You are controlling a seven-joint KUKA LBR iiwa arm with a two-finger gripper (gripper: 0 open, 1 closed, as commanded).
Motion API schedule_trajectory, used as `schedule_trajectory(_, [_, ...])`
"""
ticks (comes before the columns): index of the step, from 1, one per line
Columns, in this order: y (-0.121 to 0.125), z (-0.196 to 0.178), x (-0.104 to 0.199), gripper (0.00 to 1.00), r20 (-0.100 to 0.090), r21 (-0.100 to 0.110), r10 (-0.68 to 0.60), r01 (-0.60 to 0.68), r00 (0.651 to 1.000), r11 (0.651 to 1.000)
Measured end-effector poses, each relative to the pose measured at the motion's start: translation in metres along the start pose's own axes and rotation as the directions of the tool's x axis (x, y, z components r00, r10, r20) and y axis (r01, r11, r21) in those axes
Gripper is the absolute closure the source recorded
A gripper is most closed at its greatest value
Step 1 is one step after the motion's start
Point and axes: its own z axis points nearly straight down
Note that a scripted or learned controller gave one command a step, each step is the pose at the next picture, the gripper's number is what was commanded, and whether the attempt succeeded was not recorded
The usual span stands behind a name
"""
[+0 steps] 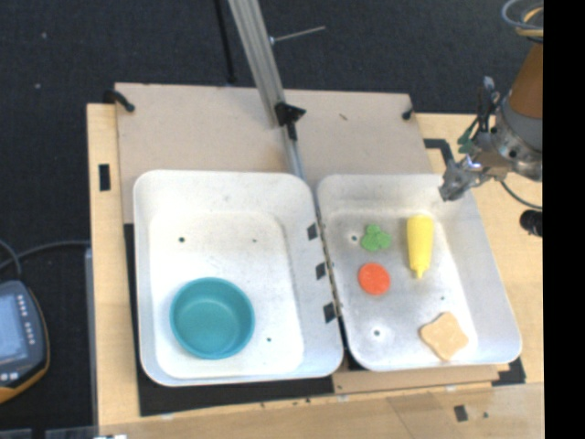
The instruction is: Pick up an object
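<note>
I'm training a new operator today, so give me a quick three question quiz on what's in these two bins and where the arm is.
1. True or false: the teal bowl sits in the left bin.
2. How many items lie in the right bin?
3. Which item lies nearest the gripper? A) tan bread slice B) yellow corn C) orange disc

Key: 1 true. 2 four: green piece, yellow corn, orange disc, tan bread slice. 3 B; the gripper is at the right bin's far right corner.
</note>
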Motion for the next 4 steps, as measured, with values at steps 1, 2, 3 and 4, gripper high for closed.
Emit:
schedule_trajectory(1, [0.001, -0.044, -0.001, 1.00, 0.000, -0.003, -0.002, 0.002, 1.000, 1.000])
schedule_trajectory(2, [-0.010, -0.025, 0.048, 1.00, -0.002, 0.004, -0.002, 0.002, 1.000, 1.000])
schedule_trajectory(3, [-0.023, -0.026, 0.105, 1.00, -0.003, 0.002, -0.004, 0.004, 1.000, 1.000])
schedule_trajectory(4, [-0.024, -0.025, 0.152, 1.00, -0.003, 0.002, -0.003, 0.003, 1.000, 1.000])
